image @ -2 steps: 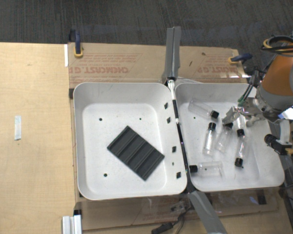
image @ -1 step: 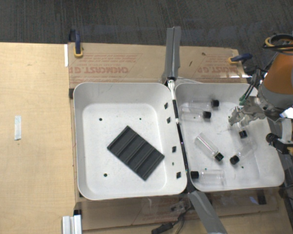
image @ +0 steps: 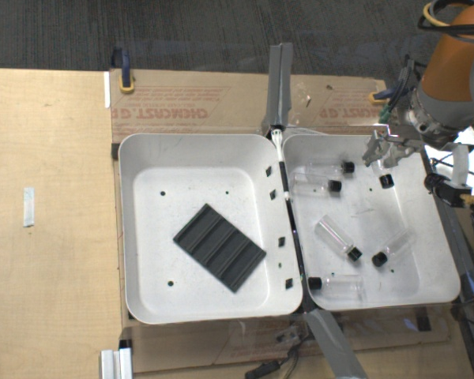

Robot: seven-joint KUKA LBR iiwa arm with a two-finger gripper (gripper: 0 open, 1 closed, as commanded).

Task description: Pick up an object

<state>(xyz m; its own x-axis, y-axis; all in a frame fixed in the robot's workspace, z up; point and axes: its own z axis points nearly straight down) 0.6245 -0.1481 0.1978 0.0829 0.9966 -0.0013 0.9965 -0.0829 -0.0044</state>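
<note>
- Several clear vials with black caps are lying scattered in the right bin (image: pixel 438 287): one vial (image: pixel 337 239) is lying at a slant near the middle of that bin, another (image: pixel 389 249) is lying just beside it toward the bin's right wall, and a third (image: pixel 336 287) is lying along the bin's near edge with its cap pointing at the divider.
- Two more vials (image: pixel 312 184) are lying in the right bin's far-left corner, their caps (image: pixel 347 166) pointing toward the bin's middle, and a loose-looking black cap (image: pixel 386 181) is sitting near the bin's far-right side.
- The hand (image: pixel 379 150) is hovering over the right bin's far-right corner, close above that black cap; nothing is showing between its fingers, and whether they are spread or closed cannot be told.
- The arm (image: pixel 450 61) is reaching in over the right bin's far-right rim, its orange band sitting above the wrist and cables trailing beside it.
- The left bin (image: pixel 142 290), touching the right bin along the divider, is holding a dark ribbed tray (image: pixel 220 247) lying at a slant near its middle.
- A cardboard sheet (image: pixel 189 101) is lying on the bench (image: pixel 39 290) behind and under both bins.
</note>
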